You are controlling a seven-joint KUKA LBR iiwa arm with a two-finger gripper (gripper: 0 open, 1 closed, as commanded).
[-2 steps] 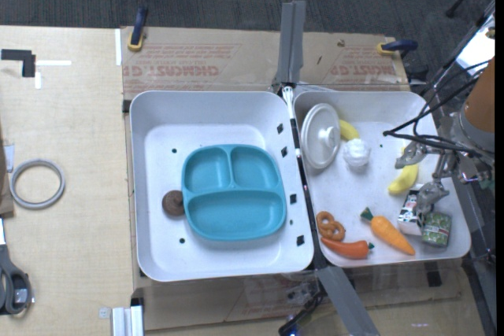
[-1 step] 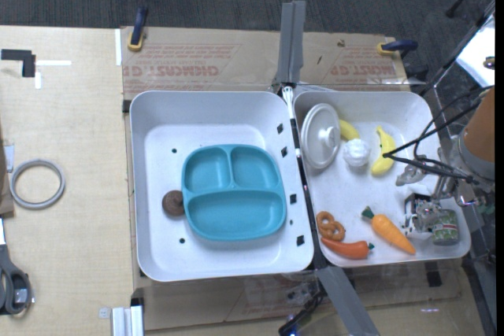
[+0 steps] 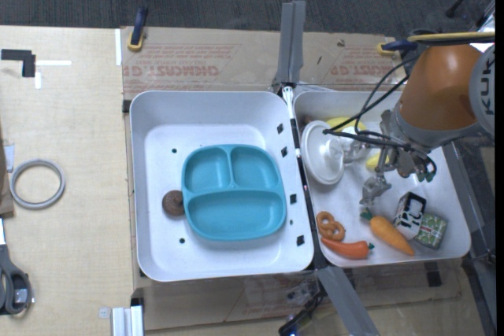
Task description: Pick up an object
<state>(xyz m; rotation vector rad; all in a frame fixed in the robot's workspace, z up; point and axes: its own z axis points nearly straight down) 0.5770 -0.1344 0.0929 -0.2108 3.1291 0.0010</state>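
The grey arm with its orange band reaches in over the right white bin (image 3: 461, 236), and its hand (image 3: 373, 193) hangs low above the bin floor; whether it is spread or pressed together I cannot tell, since cables and linkage blur it, and nothing shows between its tips. Candidates for the pick lie close by: an orange plastic carrot (image 3: 391, 235) just below the hand, a red chilli pepper (image 3: 346, 249) and a brown pretzel (image 3: 331, 227) below and to its left, and a white round dish (image 3: 321, 153) up to its left. The carrot looks the best choice: come straight down centred over its thick end, close across its narrow width, and lift slowly, clear of the black-and-white packet (image 3: 409, 212) to the right of the hand.
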